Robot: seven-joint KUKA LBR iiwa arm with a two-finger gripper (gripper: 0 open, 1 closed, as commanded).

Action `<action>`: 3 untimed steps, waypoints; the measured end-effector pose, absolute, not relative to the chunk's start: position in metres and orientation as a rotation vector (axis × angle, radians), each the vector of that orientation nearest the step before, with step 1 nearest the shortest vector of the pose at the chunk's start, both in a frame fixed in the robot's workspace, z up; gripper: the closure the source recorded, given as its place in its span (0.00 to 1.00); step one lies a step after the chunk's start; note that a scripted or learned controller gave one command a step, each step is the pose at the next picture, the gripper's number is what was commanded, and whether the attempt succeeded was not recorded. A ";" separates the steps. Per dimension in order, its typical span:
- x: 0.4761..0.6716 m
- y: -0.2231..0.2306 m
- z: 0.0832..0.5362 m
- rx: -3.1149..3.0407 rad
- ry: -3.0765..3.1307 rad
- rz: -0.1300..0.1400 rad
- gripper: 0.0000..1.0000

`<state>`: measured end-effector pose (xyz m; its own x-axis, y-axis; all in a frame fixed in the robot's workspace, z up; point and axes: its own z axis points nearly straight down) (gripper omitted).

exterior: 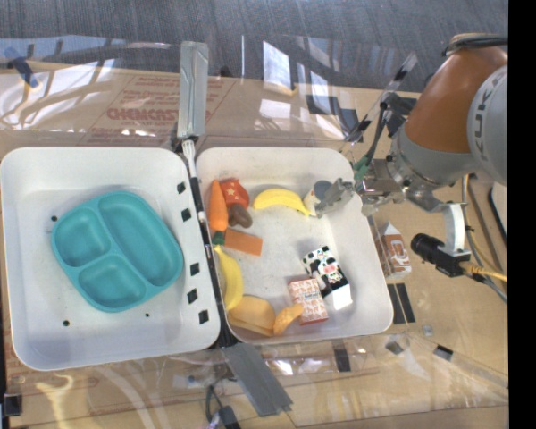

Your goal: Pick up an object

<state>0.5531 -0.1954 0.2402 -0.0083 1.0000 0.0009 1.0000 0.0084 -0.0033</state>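
The right bin [357,164] holds toy food. A yellow banana [281,201] lies near its far side, and my gripper [329,195] hangs just right of the banana's tip, close to the bin's right wall. An orange carrot [218,207] and a red strawberry piece [234,191] lie at the left wall, with an orange block [244,242] beside them. A second banana [232,278] runs along the left wall. A black and white cow-print carton [324,271] and a pink box [307,299] sit at the near right. Tan bread pieces [257,315] rest in the near corner.
The left bin [36,329] carries a teal divided plate [116,250]. A raised divider [196,239] separates the two bins. A small red and white carton [396,250] lies on the bench outside the right bin. The arm's orange band [451,88] looms over the right side.
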 end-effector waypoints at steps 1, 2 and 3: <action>0.524 -0.209 0.149 -2.277 -2.151 0.008 0.00; 0.510 -0.205 0.092 -2.347 -2.086 0.001 0.00; 0.512 -0.205 0.104 -2.348 -2.092 -0.003 1.00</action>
